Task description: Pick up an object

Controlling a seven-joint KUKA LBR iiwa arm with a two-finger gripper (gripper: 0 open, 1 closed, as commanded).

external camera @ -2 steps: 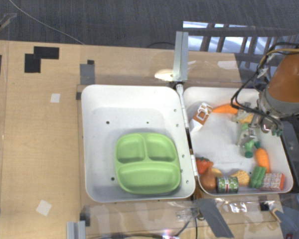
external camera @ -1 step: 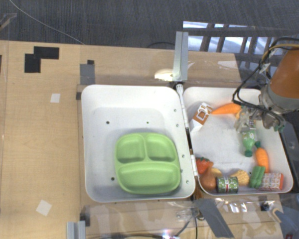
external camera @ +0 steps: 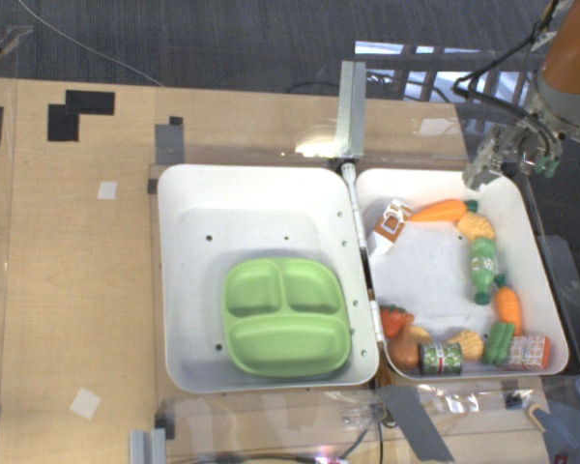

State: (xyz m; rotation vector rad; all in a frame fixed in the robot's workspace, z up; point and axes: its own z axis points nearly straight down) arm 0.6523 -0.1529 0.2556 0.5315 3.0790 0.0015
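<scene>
The right bin (external camera: 420,259) holds toy food along its edges: an orange carrot (external camera: 437,211), a yellow corn piece (external camera: 476,226), a green bottle (external camera: 482,269), a small orange carrot (external camera: 507,306), a green can (external camera: 441,358), a red-and-white box (external camera: 529,352) and a white carton (external camera: 390,226). My gripper (external camera: 485,170) hangs above the bin's far right corner, higher than the carrot and apart from every item. Nothing is between its fingers.
The left bin (external camera: 198,211) carries a green divided plate (external camera: 286,317). A metal post (external camera: 352,109) stands at the back between the bins. More small toys crowd the right bin's near edge: a red piece (external camera: 396,321), a brown piece (external camera: 404,352) and a green pepper (external camera: 500,340).
</scene>
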